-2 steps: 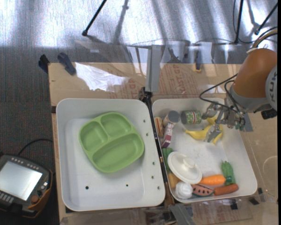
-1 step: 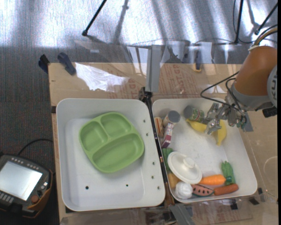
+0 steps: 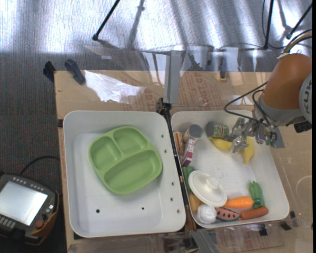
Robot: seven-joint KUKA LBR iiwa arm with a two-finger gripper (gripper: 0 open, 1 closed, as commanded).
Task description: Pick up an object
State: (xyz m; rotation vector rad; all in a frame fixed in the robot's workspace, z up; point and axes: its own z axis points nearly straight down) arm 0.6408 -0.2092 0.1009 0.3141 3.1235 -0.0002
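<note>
My gripper (image 3: 241, 141) hangs low over the back of the right bin (image 3: 280, 188), at the end of the grey arm with its orange band (image 3: 285, 83). It is right above two yellow banana-like pieces, one (image 3: 220, 144) just to its left and one (image 3: 248, 152) just to its right. I see nothing held in it. A small can (image 3: 217, 129) lies just behind the left piece. Toward the front of the bin lie a white round lid (image 3: 208, 188), a carrot (image 3: 238, 202), a watermelon slice (image 3: 227, 214), a sausage (image 3: 254, 213) and a green vegetable (image 3: 256, 193).
The left bin (image 3: 79, 194) holds a green divided plate (image 3: 125, 159). Along the right bin's left wall stand a small bottle (image 3: 192, 133) and a carton (image 3: 189, 152), with a white ball (image 3: 206, 214) at the front. A handheld pendant (image 3: 21, 207) lies off the bench, lower left.
</note>
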